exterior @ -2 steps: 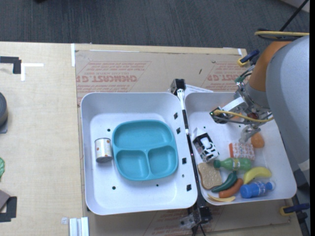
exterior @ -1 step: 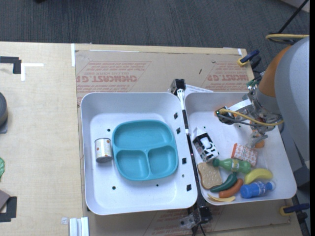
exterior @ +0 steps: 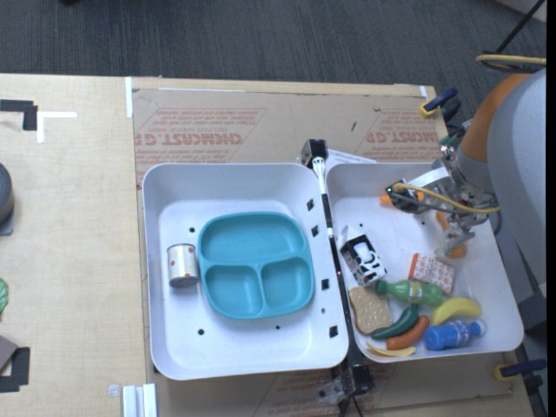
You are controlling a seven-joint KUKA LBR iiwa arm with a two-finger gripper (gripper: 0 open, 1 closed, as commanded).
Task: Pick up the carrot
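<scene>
The carrot (exterior: pixel 453 233) lies at three o'clock in the right bin (exterior: pixel 393 241), under the claw (exterior: pixel 452 246) (whose state I cannot tell); lifting seems not yet done

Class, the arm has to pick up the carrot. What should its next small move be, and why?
Probably a short, slow descent straight down. The gripper hangs over the far right of the right bin, and an orange piece that looks like the carrot lies just under it, apart from the toys heaped at the near edge. It is partly hidden, so this is a cautious guess.
</scene>
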